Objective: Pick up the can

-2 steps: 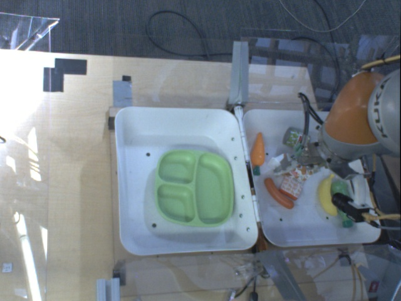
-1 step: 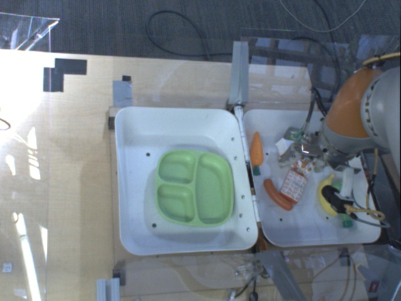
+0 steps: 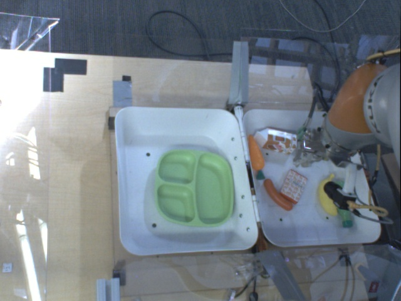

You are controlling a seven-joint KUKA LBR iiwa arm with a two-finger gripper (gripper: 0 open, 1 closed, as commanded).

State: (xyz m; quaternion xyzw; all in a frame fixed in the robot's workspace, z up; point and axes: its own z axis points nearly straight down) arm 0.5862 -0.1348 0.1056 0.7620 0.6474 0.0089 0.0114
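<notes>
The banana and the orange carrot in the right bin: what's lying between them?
In the camera view, a small red-and-white patterned packet and a red sausage-shaped toy lie between the banana and the orange carrot.

Two white bins (image 3: 125, 168) on the bench, one green divided plate (image 3: 194, 188), two carrots (image 3: 255, 153), one banana (image 3: 326, 197), and two snack packets (image 3: 279, 141).

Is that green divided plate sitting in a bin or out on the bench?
In. The green divided plate lies flat on the floor of the left bin, white walls all round it, its three compartments facing up.
</notes>
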